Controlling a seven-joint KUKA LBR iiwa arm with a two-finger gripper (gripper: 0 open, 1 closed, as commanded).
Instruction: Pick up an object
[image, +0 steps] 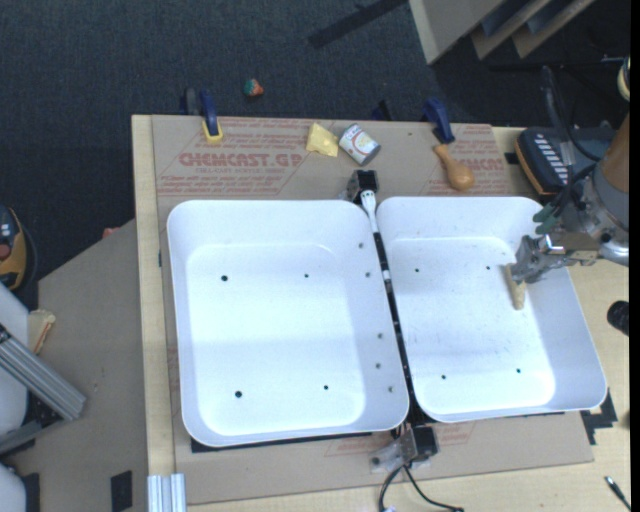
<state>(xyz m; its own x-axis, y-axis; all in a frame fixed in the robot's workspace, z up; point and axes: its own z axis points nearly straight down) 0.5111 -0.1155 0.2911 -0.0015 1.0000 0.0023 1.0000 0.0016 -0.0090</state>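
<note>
Red print reading "CHEMCAST G P" runs across the brown board (245, 158) just behind the left white bin (190, 300); further lettering there is too blurred.

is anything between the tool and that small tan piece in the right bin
Nothing visible. The tool is right above the tan piece, near the right bin's right wall. The piece hangs or stands just under the fingertips; whether they touch it cannot be told.
</note>
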